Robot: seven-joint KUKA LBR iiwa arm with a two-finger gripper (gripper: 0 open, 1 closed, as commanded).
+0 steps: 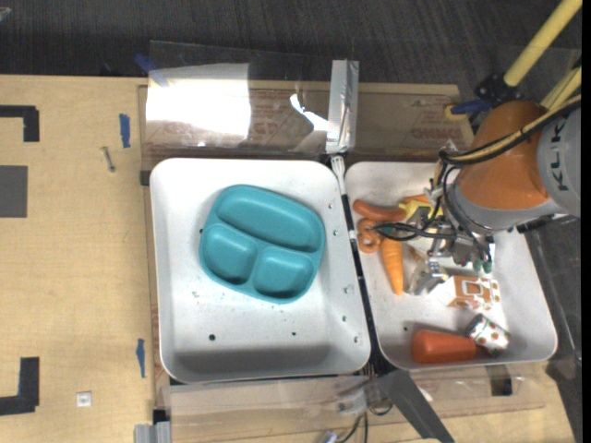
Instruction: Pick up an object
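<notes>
The right bin (545, 335) holds an orange carrot (393, 263), orange scissors-like handles (371, 221), a red-orange block (442, 346), a small orange-and-white patterned piece (474, 292) and a white speckled object (489, 333). My gripper (432, 273) hangs low in the middle of this bin, just right of the carrot and left of the patterned piece. The grey wrist with its orange band (503, 169) rises above it at the bin's upper right. Cables and the wrist hide the objects under them.
The left bin (175, 247) carries a teal three-compartment tray (262, 242). A clear plastic sheet (240, 109) and cardboard stand behind both bins. A yellow pole (545, 30) slants in at the top right. Wooden bench surface (65, 275) lies to the left.
</notes>
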